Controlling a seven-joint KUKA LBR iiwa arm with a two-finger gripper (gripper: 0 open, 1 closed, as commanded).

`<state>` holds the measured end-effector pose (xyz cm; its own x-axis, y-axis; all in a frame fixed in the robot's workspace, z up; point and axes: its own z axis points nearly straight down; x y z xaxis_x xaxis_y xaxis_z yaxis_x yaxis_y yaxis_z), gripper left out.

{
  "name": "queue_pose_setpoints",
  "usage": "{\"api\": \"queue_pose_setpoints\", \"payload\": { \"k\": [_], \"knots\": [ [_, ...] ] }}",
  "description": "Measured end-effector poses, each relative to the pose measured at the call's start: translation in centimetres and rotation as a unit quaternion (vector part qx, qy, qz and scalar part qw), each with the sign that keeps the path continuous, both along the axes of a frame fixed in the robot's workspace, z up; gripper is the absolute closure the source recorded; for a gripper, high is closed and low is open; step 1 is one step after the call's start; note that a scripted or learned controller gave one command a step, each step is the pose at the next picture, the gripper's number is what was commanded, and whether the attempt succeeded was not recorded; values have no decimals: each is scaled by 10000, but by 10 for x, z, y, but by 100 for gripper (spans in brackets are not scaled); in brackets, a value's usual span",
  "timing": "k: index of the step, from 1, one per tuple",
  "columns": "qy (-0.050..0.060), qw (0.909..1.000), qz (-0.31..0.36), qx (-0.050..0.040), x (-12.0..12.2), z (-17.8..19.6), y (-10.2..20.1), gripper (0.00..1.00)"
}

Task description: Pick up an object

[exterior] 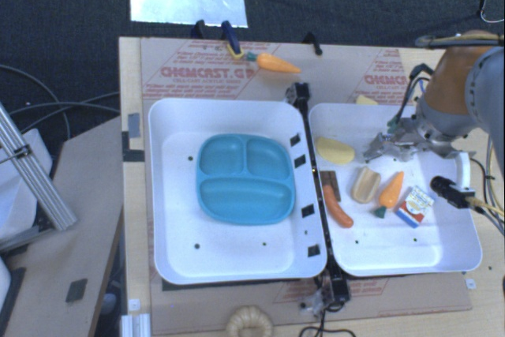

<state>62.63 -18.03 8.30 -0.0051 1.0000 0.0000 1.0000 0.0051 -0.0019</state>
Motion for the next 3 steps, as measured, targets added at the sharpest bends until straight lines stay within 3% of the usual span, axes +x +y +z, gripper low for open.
{"api": "queue_pose_setpoints", "payload": {
  "k": [1, 3],
  "knots": [
    [-38, 10000, 9, -6, 2, 15, 0, 100],
    [-48, 10000, 3, -9, 14, 106, -4, 100]
  ]
}}
